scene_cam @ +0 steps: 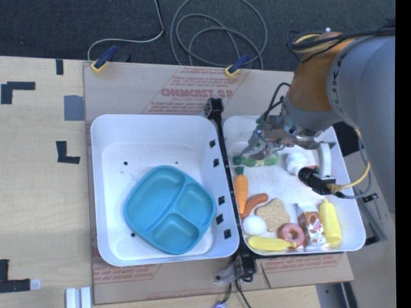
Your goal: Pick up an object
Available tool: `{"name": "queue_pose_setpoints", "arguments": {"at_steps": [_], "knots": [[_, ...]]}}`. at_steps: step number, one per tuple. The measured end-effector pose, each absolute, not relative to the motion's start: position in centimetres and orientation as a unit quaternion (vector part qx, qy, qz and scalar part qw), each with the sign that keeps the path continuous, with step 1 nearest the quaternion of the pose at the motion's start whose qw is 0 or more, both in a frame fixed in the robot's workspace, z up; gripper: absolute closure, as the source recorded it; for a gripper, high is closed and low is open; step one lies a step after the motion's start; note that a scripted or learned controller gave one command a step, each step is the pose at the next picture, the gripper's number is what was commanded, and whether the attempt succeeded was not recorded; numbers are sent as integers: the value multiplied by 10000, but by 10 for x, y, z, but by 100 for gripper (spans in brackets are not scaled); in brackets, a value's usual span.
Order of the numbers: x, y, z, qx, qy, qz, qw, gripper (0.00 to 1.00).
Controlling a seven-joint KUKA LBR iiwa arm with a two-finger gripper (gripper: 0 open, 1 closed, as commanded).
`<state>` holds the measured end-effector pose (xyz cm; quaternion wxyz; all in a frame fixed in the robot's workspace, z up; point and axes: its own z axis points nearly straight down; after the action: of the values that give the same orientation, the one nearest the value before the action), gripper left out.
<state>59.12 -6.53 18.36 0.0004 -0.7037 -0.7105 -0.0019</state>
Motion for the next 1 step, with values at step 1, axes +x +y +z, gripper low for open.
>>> {"name": "queue_pose_setpoints", "arguments": {"at_steps": [1], "knots": [[560,-21,184,-7054,-7088,3,14,100]]}}
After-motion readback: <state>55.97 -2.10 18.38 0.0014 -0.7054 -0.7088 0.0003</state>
